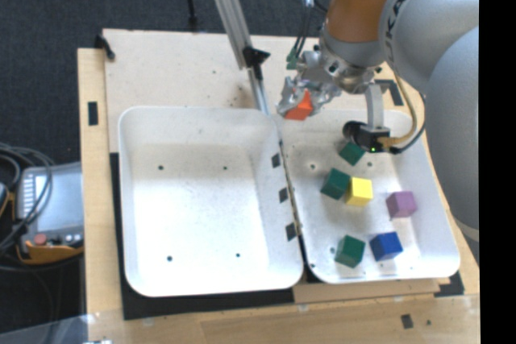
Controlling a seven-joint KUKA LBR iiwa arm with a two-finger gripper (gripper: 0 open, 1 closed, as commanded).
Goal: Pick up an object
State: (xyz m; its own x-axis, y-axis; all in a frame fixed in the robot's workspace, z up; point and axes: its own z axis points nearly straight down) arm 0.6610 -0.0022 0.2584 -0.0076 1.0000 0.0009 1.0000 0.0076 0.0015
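I see my gripper point(300, 102) closed on an orange block point(299, 106), held above the far left corner of the right bin point(435, 234). Green, yellow, purple and blue blocks lie below.

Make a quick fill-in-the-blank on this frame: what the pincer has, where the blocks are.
1. The pincer grips an ____ block.
2. All loose blocks lie in the ____ bin.
3. The yellow block touches a ____ block.
4. The blue block sits just below the ____ block.

Missing words: orange; right; green; purple
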